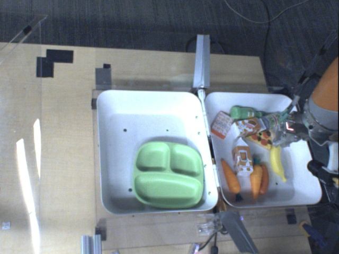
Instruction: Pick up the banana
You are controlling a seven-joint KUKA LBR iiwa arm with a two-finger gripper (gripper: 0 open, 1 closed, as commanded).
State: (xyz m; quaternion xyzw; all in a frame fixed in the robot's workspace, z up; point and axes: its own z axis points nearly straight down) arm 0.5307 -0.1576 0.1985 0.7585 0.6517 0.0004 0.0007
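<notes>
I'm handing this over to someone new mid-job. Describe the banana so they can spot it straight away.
Start at the right-hand white bin, the one crowded with small food items. Go to its right side, below the robot's hand: the banana lies there, running roughly top to bottom. It is the one plain yellow, gently curved piece; the carrots to its left are orange.

banana [277, 163]: yellow, unpeeled, slightly curved, lying flat on the floor of the right-hand bin [304, 197], toward its right side. Long axis runs roughly top to bottom in view, lower tip angled slightly right. Upper end sits under clutter (crinkly packaging, hard to tell whether touching). Two carrots [258, 179] just left.
</notes>
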